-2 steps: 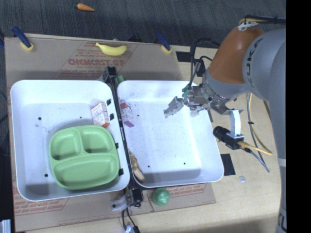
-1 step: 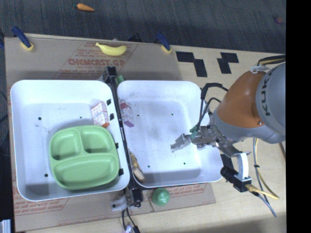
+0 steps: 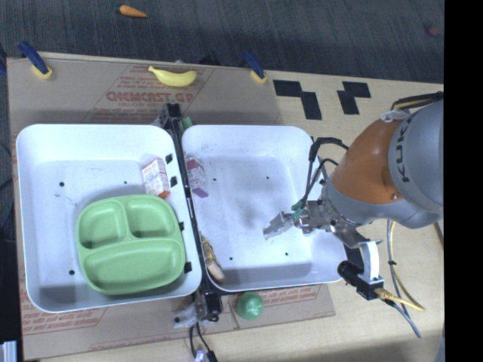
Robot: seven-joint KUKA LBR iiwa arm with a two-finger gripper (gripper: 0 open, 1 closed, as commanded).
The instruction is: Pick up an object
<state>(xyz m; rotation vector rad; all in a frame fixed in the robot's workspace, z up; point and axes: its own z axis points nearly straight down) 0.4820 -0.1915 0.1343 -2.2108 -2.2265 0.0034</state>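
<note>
My gripper hangs low over the right white bin, right of its middle, pointing left over bare bin floor. No object is seen in it. A small pink-and-white packet leans against that bin's left wall, well left of the gripper. At the bin's front left corner lies a tan object. In the left bin an orange-and-white carton stands just behind a green divided plate.
A yellow banana lies on the cardboard behind the bins. A green ball sits on the bench in front of the right bin. Blue clamps hold the cardboard's far edge. An orange carrot is on the floor beyond.
</note>
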